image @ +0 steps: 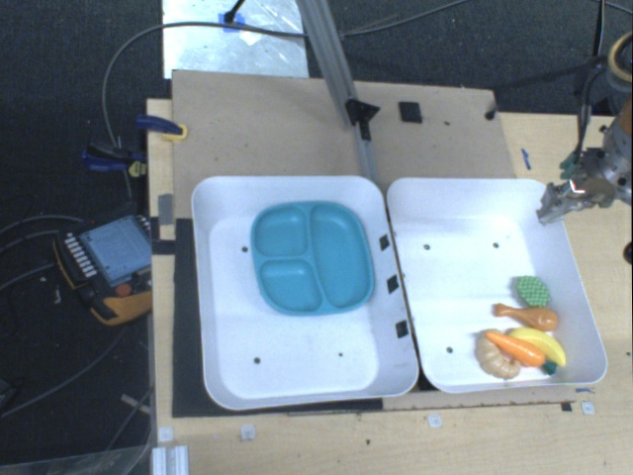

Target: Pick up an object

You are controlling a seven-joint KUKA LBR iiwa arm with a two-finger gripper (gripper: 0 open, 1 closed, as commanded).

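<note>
Judging the toy carrot (525, 348) light, stiff and slick, grip its middle; the gripper (556, 204) hangs well apart, jaw state indiscernible.

The arm (615, 117) is grey metal with a rounded, pale wrist section. Its gripper (556, 202) is a small, blocky silver-grey piece. A thin dark cable runs alongside the wrist.
</note>
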